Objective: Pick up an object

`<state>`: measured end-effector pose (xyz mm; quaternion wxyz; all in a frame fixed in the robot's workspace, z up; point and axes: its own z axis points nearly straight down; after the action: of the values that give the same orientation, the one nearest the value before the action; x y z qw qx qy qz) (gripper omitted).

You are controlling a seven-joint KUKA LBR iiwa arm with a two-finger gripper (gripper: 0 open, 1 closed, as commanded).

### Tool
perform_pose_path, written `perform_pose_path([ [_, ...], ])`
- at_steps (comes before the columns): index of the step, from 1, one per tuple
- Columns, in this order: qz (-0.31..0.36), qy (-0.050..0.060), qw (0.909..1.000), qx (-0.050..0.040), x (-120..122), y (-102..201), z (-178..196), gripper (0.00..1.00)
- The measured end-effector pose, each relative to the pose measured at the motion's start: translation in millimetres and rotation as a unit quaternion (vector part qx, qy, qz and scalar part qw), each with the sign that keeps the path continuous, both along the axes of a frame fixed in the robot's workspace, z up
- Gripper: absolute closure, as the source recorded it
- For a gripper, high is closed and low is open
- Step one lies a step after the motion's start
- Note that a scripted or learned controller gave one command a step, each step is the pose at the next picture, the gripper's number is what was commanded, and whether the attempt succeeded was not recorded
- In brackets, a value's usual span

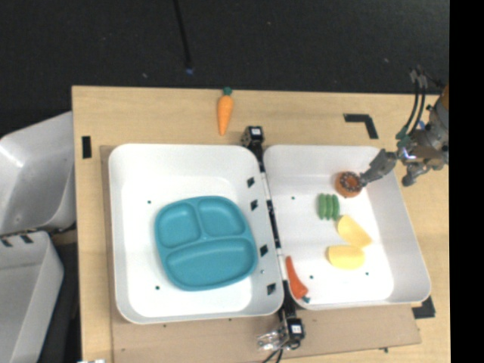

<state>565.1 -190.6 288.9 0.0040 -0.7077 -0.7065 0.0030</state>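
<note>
Two shallow white bins sit side by side on the wooden bench (91,278), touching along their inner edges. Left bin (128,203): one teal divided plate (204,242), flat, about in the middle of the floor. Right bin (302,172): all the small pickable things.

My arm (429,138) comes in from the right, over the right bin's far right corner. My claw (387,177) hangs at that corner, jaws spread wide, nothing between them. One finger (376,169) slants down-left and its tip is right at the brown ring-shaped piece (349,183); touching or just beside, can't tell. The other finger sits near the bin's right rim.

Things to pick, in the right bin:
- yellow rounded piece (345,257), lower middle of the floor.
- second yellow piece (353,230), just above the first, nearly touching it.
- green ridged piece (327,206), just up-left of the yellow pair, near the bin's centre.
- brown ring-shaped piece, upper right part of the floor, closest to my claw.
- orange-red piece (296,278), lying slanted against the left wall near the front corner, well apart from the rest.

One toy carrot (224,111) lies on the bare bench beyond the left bin, outside both bins, green top pointing away. A small black clip (254,135) sits at the far end of the seam between the bins.
</note>
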Motion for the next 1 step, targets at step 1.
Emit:
perform_pose_path([
  [1, 0.001, -0.006, 1.0000, -0.0009, 1.9, 0.5, 6.4, 0.00],
])
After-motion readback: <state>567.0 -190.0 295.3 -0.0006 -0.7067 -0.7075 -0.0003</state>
